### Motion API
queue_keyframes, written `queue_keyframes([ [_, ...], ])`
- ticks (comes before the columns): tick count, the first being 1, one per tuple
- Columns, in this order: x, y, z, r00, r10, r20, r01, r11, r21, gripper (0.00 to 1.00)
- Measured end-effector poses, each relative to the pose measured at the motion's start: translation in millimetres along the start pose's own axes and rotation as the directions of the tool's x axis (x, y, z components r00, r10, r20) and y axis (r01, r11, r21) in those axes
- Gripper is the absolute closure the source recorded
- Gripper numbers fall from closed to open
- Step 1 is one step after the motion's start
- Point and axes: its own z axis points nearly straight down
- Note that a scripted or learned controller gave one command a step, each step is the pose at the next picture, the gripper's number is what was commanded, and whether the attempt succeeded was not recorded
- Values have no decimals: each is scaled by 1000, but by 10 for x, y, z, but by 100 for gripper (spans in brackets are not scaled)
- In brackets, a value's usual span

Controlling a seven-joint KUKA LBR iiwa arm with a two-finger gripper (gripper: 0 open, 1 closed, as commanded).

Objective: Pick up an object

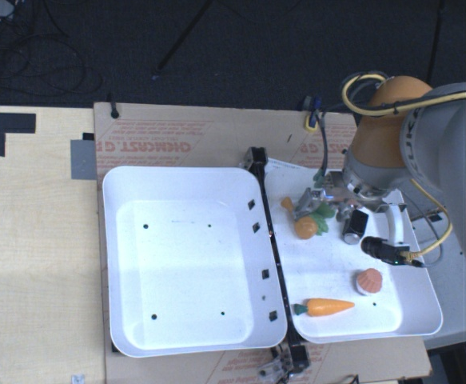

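The gripper (306, 207) reaches down into the far part of the right bin (424, 314), just above a small orange ball-like object (304, 230) with a green leafy piece (324, 219) beside it. Nothing shows between its fingers. A toy carrot (324, 307) lies near the front wall of the right bin. A round pink and white object (368, 281) rests to the right of the carrot, a little farther back. The grey arm with its orange band (384, 130) comes in from the right above the bin.
The left bin (121, 206) stands beside the right one, with a black divider strip (268, 246) between them. Cables and a black fitting (384, 249) hang off the wrist over the right bin. Cardboard lies under both bins.
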Motion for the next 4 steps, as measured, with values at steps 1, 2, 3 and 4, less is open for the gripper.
queue_keyframes([
  [1,-5,7,-51,1000,2,0,-2,1000,-5,0],
  [2,-5,7,-51,1000,2,0,-2,1000,-5,0],
  [3,-5,7,-51,1000,2,0,-2,1000,-5,0],
  [4,-5,7,-51,1000,2,0,-2,1000,-5,0],
])
